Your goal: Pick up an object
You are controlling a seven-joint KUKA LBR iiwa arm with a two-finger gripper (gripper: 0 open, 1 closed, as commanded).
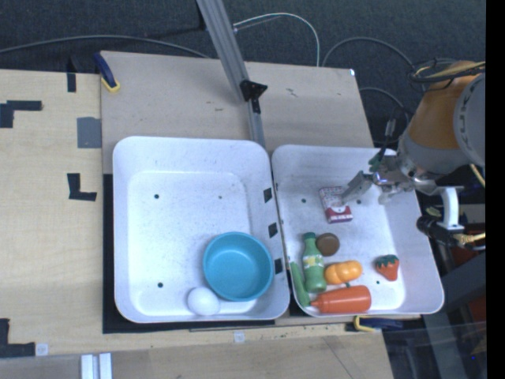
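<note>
My gripper (372,189) hovers over the upper right part of the right bin (410,235), open, with nothing between its fingers. Just left of and below its left finger (357,186) lies a small red and white box (334,204). Lower in the same bin are a brown round piece (328,245), a green bottle (312,262), an orange fruit (343,272), a long red-orange carrot (344,298) and a strawberry (387,266).
The left bin (158,172) holds a blue bowl (237,265) and a white ball (203,300) at its front. A grey pole (225,38) slants down to the bins' shared back edge. Cables lie behind the bench.
</note>
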